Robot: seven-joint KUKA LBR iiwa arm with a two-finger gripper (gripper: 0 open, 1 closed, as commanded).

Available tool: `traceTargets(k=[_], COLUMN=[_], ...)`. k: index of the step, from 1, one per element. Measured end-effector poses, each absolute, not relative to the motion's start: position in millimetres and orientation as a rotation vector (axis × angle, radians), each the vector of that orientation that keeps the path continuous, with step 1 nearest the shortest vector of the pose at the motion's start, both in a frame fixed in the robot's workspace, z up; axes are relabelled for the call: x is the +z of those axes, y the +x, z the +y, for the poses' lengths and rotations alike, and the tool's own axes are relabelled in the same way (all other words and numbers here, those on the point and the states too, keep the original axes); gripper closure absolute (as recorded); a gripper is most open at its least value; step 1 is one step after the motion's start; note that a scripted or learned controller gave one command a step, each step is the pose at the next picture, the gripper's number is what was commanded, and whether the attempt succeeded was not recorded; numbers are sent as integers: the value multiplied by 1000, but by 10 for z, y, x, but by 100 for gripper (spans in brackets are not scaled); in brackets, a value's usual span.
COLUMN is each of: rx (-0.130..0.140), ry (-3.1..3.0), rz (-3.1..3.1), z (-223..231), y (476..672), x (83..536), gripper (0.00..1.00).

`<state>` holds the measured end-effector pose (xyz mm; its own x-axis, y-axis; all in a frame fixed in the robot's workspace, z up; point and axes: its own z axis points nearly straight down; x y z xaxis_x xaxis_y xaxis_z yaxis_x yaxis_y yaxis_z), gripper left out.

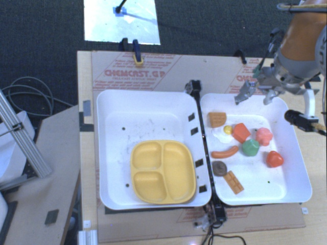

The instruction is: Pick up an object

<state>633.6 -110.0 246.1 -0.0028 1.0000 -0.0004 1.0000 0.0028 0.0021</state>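
We see the claw (pixel 256 92) hanging above the far edge of the right bin (pixel 294 188), its two fingers spread apart with nothing between them. Below it, in that bin, lie the toy foods: a waffle (pixel 217 119) near the far left corner, a fried egg (pixel 225 132), a red block (pixel 241 132), a pink piece (pixel 263 136), a green piece (pixel 250 147), a sausage (pixel 225 152), a tomato (pixel 274 158) and a chocolate bar (pixel 234 182). The left bin (pixel 115 137) holds a yellow divided plate (pixel 163 171) toward its near edge.

Yellow divided plate (pixel 163 171) in left white bin (pixel 115 137).
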Motion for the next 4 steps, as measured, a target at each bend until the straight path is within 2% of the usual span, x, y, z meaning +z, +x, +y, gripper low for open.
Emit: traceTargets(k=[1, 2, 3, 4], rx=[-4, 0, 4, 15], ry=[2225, 2222, 2217, 2203], rz=[2219, 2223, 2221, 2231], z=[-1749, -1470, -1481, -595], y=[6359, 6017, 6043, 6119], x=[1270, 832, 961, 1910], gripper=[0, 0, 100, 100])
